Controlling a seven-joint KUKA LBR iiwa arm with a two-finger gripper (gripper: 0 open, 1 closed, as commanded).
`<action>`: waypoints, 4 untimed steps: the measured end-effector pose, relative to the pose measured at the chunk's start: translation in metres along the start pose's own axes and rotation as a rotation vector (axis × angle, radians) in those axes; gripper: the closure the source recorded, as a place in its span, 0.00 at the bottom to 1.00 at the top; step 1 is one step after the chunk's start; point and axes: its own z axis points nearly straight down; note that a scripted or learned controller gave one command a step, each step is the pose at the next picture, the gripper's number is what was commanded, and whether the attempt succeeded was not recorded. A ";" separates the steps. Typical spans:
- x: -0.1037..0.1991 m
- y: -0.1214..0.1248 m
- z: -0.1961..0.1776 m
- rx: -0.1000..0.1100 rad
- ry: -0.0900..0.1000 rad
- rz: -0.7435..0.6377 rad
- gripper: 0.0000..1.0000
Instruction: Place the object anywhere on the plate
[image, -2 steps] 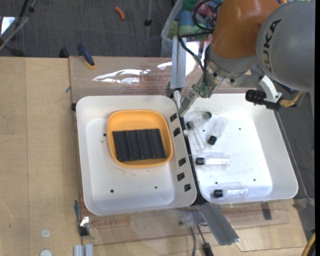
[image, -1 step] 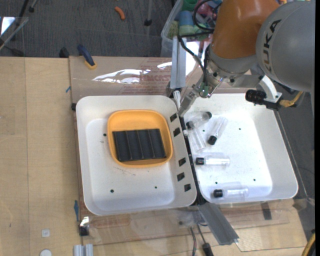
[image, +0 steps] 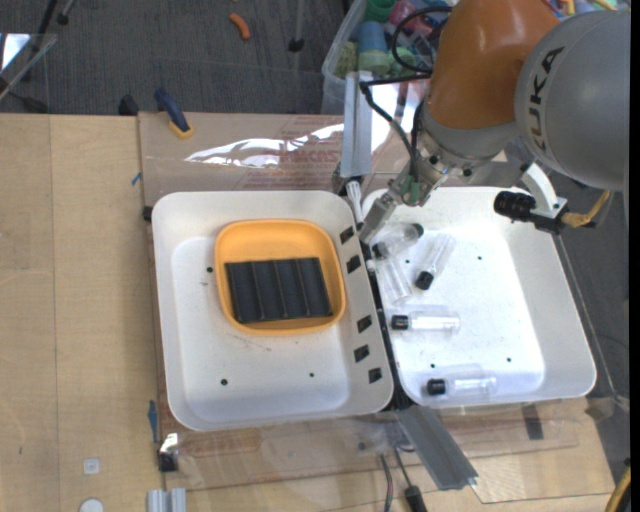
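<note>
camera view: the left shallow white bin (image: 190, 390) holds a square orange plate (image: 232, 245) bearing a dark ribbed rectangular block (image: 278, 289). the right shallow white bin (image: 560, 340) holds several clear plastic vials with black caps (image: 425, 322). the grey arm's gripper (image: 385, 212) hangs over that bin's upper left corner; whether it is apart or together cannot be told.

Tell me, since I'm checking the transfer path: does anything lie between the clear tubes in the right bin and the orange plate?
Only the raised rims where the two bins meet. The clear tubes lie in the right bin, the orange plate in the left bin. A black ridged block already covers much of the plate.
</note>
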 end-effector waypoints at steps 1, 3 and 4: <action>0.009 0.006 -0.015 -0.004 -0.004 0.052 0.00; 0.009 0.006 -0.015 -0.003 -0.004 0.052 0.00; 0.009 0.006 -0.015 -0.003 -0.004 0.052 0.00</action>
